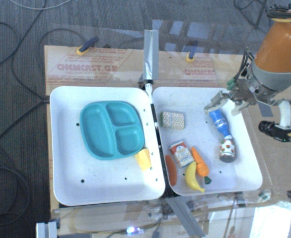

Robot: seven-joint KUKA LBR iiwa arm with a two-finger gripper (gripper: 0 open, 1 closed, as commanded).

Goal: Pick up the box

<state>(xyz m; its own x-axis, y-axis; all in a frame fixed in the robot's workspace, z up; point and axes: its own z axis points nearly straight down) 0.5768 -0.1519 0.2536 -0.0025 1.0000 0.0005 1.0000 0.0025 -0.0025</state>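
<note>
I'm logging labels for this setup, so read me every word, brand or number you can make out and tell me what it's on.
"CHEMCAST GP", in mirrored red letters: protective sheet behind the left bin.
Red print on the sheet behind the right bin: too blurred.
Box, blue bottle: print too small to read.

Bright even light, soft shadows, slight blur

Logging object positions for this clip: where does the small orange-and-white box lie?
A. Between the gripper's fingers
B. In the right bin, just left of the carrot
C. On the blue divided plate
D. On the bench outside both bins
B: the box lies on the floor of the right bin, beside the carrot, away from the gripper.
</note>
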